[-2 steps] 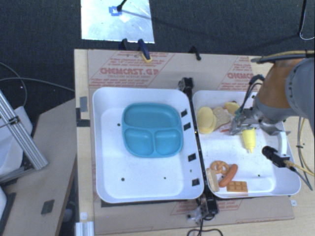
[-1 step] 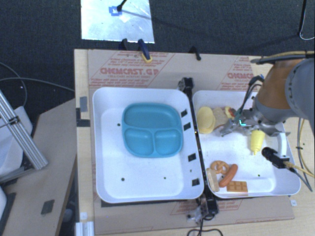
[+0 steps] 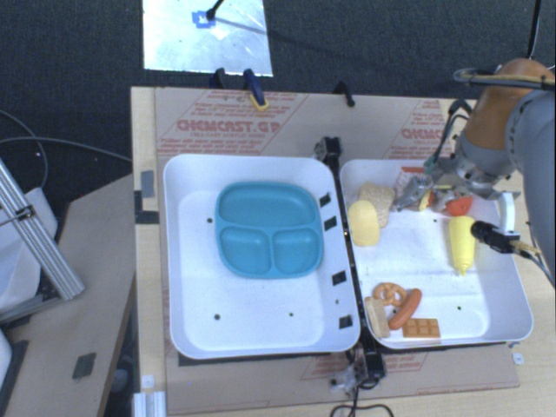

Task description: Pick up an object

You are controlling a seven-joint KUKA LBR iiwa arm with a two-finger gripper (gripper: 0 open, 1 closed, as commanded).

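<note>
We see gripper (image 3: 415, 191) low near right bin's (image 3: 521, 320) back edge, by bread (image 3: 379, 196); finger state unclear. Lemon (image 3: 364, 222) beside divider, mustard (image 3: 461, 243) mid-bin. Open floor between them. Left bin (image 3: 195, 320) holds tray (image 3: 268, 230).

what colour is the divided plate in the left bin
Light blue; the divided plate lies in the left bin, clear in the camera view.

L bin (image 3: 187, 320): tray (image 3: 268, 230) | R bin (image 3: 499, 307): bottle (image 3: 461, 242) right, pretzel (image 3: 387, 294) front-left

blue tray (image 3: 268, 230) in left bin (image 3: 191, 259), end effector (image 3: 415, 191) over right bin (image 3: 499, 307)
</note>
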